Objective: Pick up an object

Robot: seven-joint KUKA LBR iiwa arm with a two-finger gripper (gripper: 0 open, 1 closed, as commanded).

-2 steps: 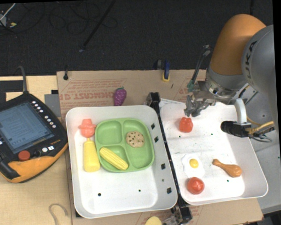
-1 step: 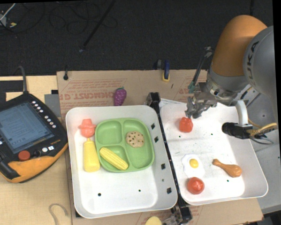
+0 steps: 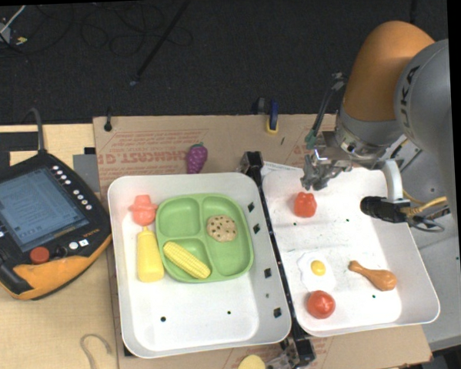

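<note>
My gripper (image 3: 313, 181) hangs over the back left of the right bin (image 3: 407, 244), just above and slightly behind a small red pepper-like toy (image 3: 305, 204); nothing shows in its grasp. Nearer the front of that bin lie a fried egg (image 3: 316, 269), a red tomato (image 3: 321, 304) and a brown chicken drumstick (image 3: 373, 274). The left bin (image 3: 191, 317) holds a green divided plate (image 3: 238, 256) with a cookie (image 3: 221, 228) and a corn cob (image 3: 187, 259) on it. Beside the plate are a yellow bottle (image 3: 149, 254) and a pink toy (image 3: 142, 210).
A purple grape bunch (image 3: 197, 158) lies on the cardboard behind the left bin. A control tablet with an orange rim (image 3: 32, 221) sits at the far left. A yellow object (image 3: 250, 368) lies below the bins' front edge. The bins' raised walls meet in the middle.
</note>
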